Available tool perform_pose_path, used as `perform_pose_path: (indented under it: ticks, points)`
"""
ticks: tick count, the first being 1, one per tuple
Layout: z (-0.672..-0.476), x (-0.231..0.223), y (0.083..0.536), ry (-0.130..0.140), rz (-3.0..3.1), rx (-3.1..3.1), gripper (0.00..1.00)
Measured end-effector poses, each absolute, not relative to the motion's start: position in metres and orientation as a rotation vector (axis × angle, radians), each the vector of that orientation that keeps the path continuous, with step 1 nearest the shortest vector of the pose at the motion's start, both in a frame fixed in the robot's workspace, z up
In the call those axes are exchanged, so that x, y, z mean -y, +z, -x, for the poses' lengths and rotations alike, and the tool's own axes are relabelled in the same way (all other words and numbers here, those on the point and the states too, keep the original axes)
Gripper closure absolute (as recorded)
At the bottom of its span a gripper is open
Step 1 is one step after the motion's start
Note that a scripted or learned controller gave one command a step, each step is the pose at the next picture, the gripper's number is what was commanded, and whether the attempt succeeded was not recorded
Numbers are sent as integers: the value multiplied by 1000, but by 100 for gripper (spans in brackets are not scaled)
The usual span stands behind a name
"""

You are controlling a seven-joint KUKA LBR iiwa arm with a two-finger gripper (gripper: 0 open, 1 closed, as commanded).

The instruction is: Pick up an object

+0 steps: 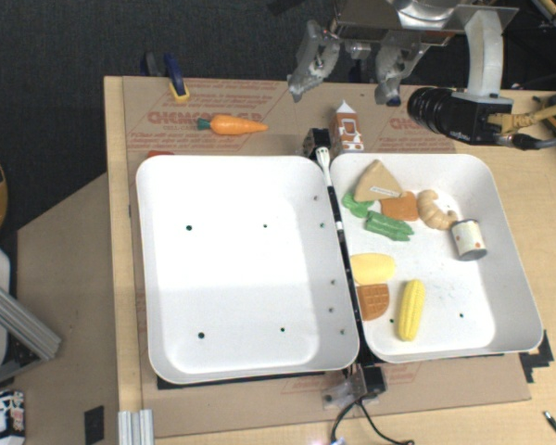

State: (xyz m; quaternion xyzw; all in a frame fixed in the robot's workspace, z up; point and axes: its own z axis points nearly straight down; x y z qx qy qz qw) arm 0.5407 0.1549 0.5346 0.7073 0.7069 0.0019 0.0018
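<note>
The gripper (345,74) is at the upper centre of the frame, above the cardboard sheet (259,105) behind the two bins. Its two grey fingers (307,63) point downward and stand well apart, with only air between them.

No single object is marked as the one to pick. The candidates lie in the right bin (500,248), which fills the right half of the frame:

- A tan wedge with a pale label (378,182), near the bin's upper left corner.
- An orange block (400,207), touching the lower right of the wedge.
- Green pea pods (378,219), below the wedge and beside the block.
- A beige mushroom-shaped piece (434,208), right of the orange block.
- A small silver can (467,238), lying on its side just below and right of the mushroom piece.
- A yellow rounded piece (372,268), near the bin's left wall.
- A brown waffle-patterned piece (373,300), touching the yellow piece from below.
- A yellow corn cob (410,309), just right of the waffle piece, lying roughly lengthwise toward the bottom of the frame.

The left bin (167,248) occupies the centre left of the frame.

Two items lie outside the bins on the cardboard: an orange carrot (233,125) with a green tip at upper centre left, and a small red and white carton (347,128) just below the gripper.
</note>
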Motion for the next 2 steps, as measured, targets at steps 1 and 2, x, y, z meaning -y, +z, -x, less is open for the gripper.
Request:
perform_pose_path:
  ticks: [1,2]
  points:
    - [-601,-211,466,-4,-2219,-2227,0]
    - [-660,-225,487,7,-2218,-2220,0]
